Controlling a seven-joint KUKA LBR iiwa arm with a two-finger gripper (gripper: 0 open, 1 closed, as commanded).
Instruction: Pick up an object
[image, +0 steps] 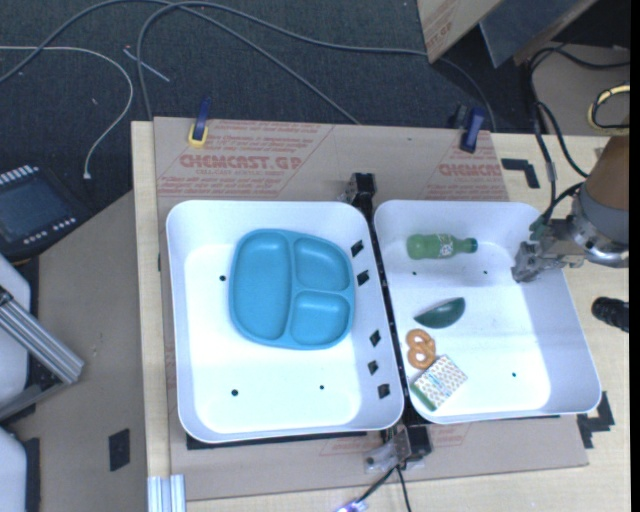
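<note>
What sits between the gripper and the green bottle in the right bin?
Nothing visible. The gripper is at the right bin's far right side, and the green bottle lies on its side to its left, with bare white floor between them. The dark green piece, pretzel and packet lie nearer the camera, off that line.

Red lettering reading "CHEMCAST GP" printed on the brown protective sheet (250, 155) of the surface, repeated fainter at the right, smaller lines beneath too blurred to be read

Grey arm (606, 215), orange band, dull metal tool (535, 258)
</note>
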